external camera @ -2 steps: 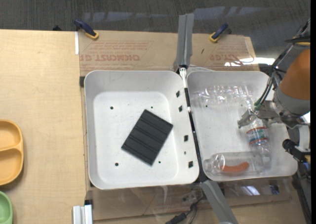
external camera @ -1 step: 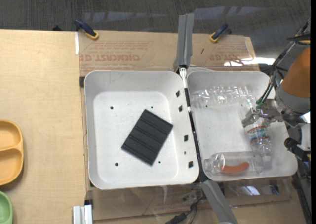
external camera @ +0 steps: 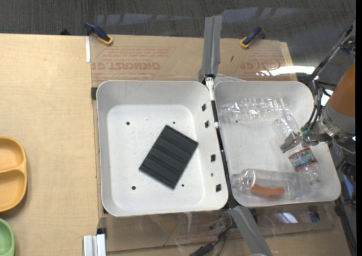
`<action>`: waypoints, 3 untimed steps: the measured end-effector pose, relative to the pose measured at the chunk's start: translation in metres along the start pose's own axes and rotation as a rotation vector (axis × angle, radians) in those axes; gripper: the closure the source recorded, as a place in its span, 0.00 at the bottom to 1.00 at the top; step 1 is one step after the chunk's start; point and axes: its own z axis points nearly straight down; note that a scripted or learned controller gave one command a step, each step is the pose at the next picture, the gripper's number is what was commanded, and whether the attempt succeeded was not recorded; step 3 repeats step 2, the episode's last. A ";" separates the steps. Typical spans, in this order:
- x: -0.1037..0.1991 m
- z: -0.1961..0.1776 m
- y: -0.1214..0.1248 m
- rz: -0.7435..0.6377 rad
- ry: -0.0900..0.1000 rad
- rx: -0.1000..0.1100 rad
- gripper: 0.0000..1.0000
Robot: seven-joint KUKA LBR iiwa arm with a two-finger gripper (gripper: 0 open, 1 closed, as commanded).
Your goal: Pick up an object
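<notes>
A black ribbed rectangular pad (external camera: pixel 168 156) lies flat and skewed in the middle of the left white bin (external camera: pixel 102 136). The right white bin (external camera: pixel 266 84) holds clear plastic bottles. One crumpled bottle (external camera: pixel 254 108) lies along its far side. A bottle with a red-and-white label (external camera: pixel 303 163) lies at the right, and another bottle (external camera: pixel 263 180) lies at the front beside an orange-red stick (external camera: pixel 267 191). My gripper (external camera: pixel 292 143) reaches in from the right and hangs low over the top end of the labelled bottle. Glare and clear plastic hide its tip.
Brown cardboard (external camera: pixel 147 60) lies behind the bins, held by two clamps (external camera: pixel 99 33) (external camera: pixel 250 37). A yellow divided tray (external camera: pixel 10 173) and a green dish (external camera: pixel 4 241) sit at the left edge of the wooden bench. A grey divider (external camera: pixel 211 46) runs between the bins.
</notes>
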 end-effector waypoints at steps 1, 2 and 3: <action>0.000 -0.008 0.000 0.000 -0.001 0.000 1.00; 0.090 -0.050 0.059 0.074 -0.001 0.000 1.00; 0.090 -0.050 0.059 0.074 -0.001 0.000 1.00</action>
